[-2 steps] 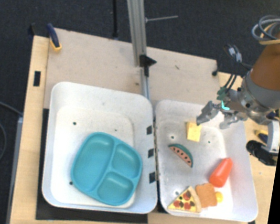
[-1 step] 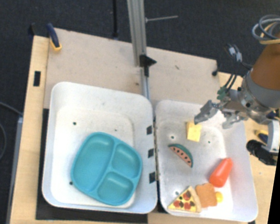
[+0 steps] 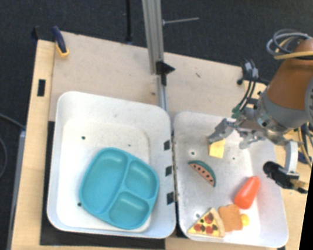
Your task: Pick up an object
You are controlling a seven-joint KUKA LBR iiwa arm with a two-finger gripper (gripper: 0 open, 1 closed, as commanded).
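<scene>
My gripper (image 3: pixel 232 140) hangs over the back of the right bin (image 3: pixel 269 229) with its two fingers spread apart and nothing between them. A small yellow block (image 3: pixel 216 149) lies just below the left fingertip (image 3: pixel 219 132), touching or nearly touching it. Further forward in the same bin are a watermelon slice (image 3: pixel 203 172), an orange-red cone-shaped piece (image 3: pixel 247 192), a brown bread-like piece (image 3: pixel 230 217) and a pizza slice (image 3: pixel 208 224).
The left bin (image 3: pixel 75 114) holds a teal divided plate (image 3: pixel 120 188). A slanted metal rail (image 3: pixel 154 32) rises behind the bins. The arm's orange band (image 3: pixel 296 73) and cables sit at the back right.
</scene>
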